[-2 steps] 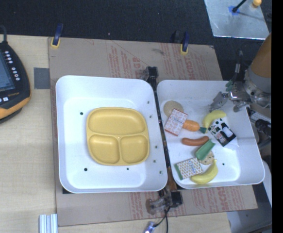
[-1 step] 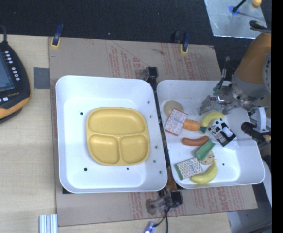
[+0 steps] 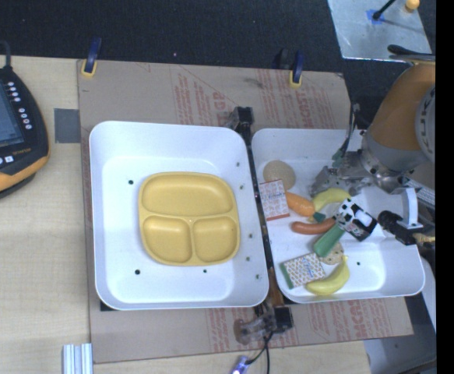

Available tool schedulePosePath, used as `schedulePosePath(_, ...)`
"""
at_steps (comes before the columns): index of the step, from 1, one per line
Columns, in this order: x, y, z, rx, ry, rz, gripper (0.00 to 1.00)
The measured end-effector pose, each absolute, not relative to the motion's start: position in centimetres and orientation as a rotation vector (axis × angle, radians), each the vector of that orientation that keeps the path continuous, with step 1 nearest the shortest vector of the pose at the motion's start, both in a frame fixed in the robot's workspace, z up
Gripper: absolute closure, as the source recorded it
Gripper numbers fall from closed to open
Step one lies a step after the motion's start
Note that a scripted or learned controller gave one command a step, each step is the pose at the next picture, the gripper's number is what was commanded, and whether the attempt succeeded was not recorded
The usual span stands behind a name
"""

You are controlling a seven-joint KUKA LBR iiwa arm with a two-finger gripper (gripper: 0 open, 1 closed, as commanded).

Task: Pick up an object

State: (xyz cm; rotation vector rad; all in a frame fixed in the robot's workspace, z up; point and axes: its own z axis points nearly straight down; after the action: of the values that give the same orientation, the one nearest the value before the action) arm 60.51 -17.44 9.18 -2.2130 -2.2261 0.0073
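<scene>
1. Gripper hangs at the right bin's upper part; whether it is wide, narrow or holding anything cannot be told.
2. At its 6 o'clock, just beside it, lie a small banana, a black-and-white item and a sausage.
3. Farther at 6 o'clock, a large banana lies clearer of clutter.
4. Judgement: centre over one object and descend straight, avoiding neighbours.
</scene>
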Motion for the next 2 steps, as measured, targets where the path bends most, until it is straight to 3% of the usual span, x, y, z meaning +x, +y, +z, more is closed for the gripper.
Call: schedulePosePath(2,57.3,-14.0,9.2,-2.213,-2.225,0.007,0.00)
